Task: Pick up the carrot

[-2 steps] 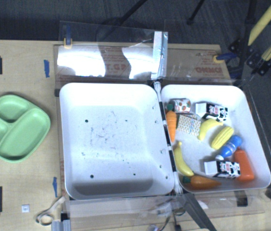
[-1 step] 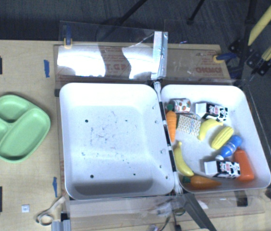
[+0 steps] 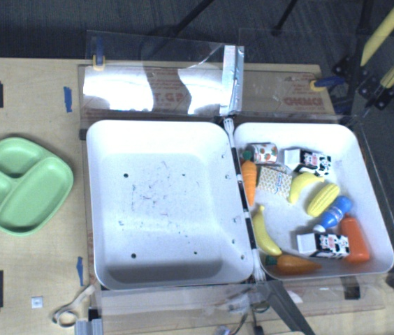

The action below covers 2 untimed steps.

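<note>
Carrot (image 3: 249, 181) is lying against right bin's (image 3: 373, 187) left wall, touching a patterned packet (image 3: 275, 181). Jaws' state: cannot tell. Risk: wall is crowding the grasp, or the second carrot (image 3: 296, 263) is drawing the pick.

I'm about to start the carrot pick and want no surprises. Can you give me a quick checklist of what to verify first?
1. Carrot in view, right bin, by its left wall: ok.
2. Carrot top uncovered: ok.
3. Room around it: not ok, patterned packet and banana crowd it.
4. Lookalike: not ok, second orange vegetable lies at the front edge.
5. Arm position: cannot tell.
</note>
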Motion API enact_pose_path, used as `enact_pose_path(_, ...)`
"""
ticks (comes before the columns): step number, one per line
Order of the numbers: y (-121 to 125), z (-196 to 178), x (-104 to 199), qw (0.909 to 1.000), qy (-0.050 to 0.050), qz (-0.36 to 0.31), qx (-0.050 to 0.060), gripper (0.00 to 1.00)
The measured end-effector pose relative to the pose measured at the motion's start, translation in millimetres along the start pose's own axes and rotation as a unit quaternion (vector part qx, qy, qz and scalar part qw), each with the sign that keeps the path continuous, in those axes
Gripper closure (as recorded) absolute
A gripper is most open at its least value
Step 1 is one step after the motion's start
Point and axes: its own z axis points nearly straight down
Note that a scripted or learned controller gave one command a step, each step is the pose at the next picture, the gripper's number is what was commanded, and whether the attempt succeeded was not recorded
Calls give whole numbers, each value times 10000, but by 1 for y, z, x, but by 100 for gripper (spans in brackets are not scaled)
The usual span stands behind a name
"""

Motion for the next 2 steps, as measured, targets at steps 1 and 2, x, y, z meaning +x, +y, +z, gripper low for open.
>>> enact_pose_path(1, 0, 0, 0, 10000, 0, 0, 0, 0)
enact_pose_path(2, -1, -11, 1, 10000, 8, -14, -5, 100)
